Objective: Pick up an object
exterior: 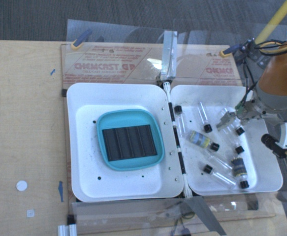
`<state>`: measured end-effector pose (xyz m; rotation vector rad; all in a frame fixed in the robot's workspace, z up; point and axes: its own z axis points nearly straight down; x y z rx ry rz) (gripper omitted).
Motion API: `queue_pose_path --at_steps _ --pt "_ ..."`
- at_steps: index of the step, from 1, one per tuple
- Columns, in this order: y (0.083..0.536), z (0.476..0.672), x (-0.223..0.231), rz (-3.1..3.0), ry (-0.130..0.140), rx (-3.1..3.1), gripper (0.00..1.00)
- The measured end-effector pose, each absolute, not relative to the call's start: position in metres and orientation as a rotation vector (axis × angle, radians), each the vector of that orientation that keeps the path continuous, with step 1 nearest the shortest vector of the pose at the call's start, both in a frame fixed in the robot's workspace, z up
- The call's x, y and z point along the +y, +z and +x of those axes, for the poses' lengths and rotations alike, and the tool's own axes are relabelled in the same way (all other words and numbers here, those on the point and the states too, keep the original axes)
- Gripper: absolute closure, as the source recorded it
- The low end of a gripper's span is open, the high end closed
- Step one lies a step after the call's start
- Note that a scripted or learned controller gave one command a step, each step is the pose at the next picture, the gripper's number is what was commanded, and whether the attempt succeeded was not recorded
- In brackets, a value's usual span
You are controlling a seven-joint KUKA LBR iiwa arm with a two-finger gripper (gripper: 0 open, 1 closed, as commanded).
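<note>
Two shallow white bins sit side by side on the table (20, 107), the left bin (79, 132) in the middle of the frame and the right bin (266, 181) toward the right edge. The left bin holds a teal tray (104, 127) with a dark ribbed insert (132, 142), lying flat and slightly turned.

The right bin carries a scatter of small clear vials with black caps. One vial with a label (201, 139) lies on its side near the bin's centre; a dark-bodied vial (239, 166) lies toward the lower right, and a clear vial (202, 112) lies tilted in the upper part. Others are spread between them, apart from one another for the most part.

The arm (277, 77) enters from the right edge in the upper right of the frame, its orange band above a grey wrist section. It leans in over the upper right part of the right bin. The end effector (228, 119) reaches leftward and down from the wrist, low above the bin floor, near the clear vial and just above a black-capped one (239, 130). Its metal tip is small and blurred, so whether it is apart or together I cannot tell, and nothing can be made out between it.

A clear plastic sheet with red lettering (109, 65) lies beyond the bins, at the top of the frame.
</note>
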<state>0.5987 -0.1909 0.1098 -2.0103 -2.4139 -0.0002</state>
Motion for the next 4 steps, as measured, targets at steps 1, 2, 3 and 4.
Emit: queue_pose_path --at_steps 1,2,3,4 --pt "0.087 0.627 -0.178 -1.979 -0.004 -2.45 0.0" --pt "0.192 0.51 -0.215 -1.9 0.0 -2.502 0.0" --pt "0.154 0.558 -0.218 -1.791 -0.001 -2.587 0.0" --pt "0.123 0.587 -0.223 -1.711 -0.001 -2.642 0.0"
